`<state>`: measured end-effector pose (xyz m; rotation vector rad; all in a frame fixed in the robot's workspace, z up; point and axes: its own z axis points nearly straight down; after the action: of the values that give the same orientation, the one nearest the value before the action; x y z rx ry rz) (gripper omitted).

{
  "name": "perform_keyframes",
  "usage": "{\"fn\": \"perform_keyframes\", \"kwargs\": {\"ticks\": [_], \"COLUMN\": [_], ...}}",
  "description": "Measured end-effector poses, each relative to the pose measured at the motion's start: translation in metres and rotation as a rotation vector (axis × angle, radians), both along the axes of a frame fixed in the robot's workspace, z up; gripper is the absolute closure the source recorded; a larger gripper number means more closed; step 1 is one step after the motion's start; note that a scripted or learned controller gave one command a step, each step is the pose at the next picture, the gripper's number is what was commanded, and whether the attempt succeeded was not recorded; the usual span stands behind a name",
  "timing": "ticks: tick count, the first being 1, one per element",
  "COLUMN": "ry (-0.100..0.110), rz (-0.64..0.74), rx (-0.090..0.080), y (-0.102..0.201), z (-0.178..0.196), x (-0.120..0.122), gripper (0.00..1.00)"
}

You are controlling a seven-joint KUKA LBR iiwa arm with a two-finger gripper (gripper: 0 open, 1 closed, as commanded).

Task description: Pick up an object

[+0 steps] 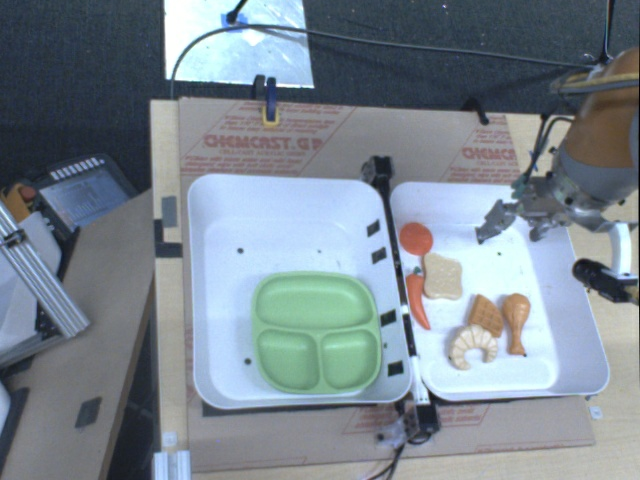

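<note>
Several toy foods lie in the right white bin (560,368): a red tomato (416,237), a slice of bread (442,277), an orange carrot (417,301) along the left wall, a waffle-like piece (486,314), a chicken drumstick (516,320) and a shrimp (474,345). My gripper (515,221) hangs over the far part of this bin, to the right of the tomato and apart from every item. Its fingers are spread, with nothing between them.
The left white bin (230,208) holds a green three-compartment plate (316,330). A black divider clip strip (392,268) runs between the bins. A cardboard sheet (330,133) lies under both. A grey device (85,196) and an aluminium rail (40,278) sit at the left.
</note>
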<state>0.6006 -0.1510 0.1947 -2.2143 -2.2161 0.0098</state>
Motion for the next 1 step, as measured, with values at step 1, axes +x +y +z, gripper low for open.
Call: {"fn": "perform_keyframes", "kwargs": {"ticks": [1], "ry": [-0.012], "rz": [0.002], "rx": [-0.002], "y": [0.0002], "z": [0.0068], "x": [0.0029], "gripper": [0.00]}}
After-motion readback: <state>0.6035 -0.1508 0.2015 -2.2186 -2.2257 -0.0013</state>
